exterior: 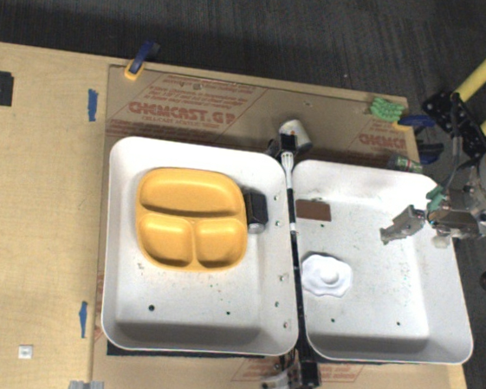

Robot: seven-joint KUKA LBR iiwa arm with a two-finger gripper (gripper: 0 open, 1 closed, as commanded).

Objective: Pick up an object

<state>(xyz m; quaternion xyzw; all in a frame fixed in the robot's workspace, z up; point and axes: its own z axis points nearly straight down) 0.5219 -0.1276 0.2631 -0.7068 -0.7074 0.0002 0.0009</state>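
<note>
The gripper (396,230) hangs over the right bin (444,343), still at the approach step; I cannot tell its state. A brown block (313,210) lies flat, far left in that bin, long axis left-right; a white cap (327,276) sits nearer. Next, probably descend over one.

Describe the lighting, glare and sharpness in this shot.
Camera view: even overhead light and soft shadows inside the two white bins; mild sheen on the yellow three-compartment plastic tray; the white lumpy object nearly blends into the bin floor; the gripper looks slightly soft.
</note>
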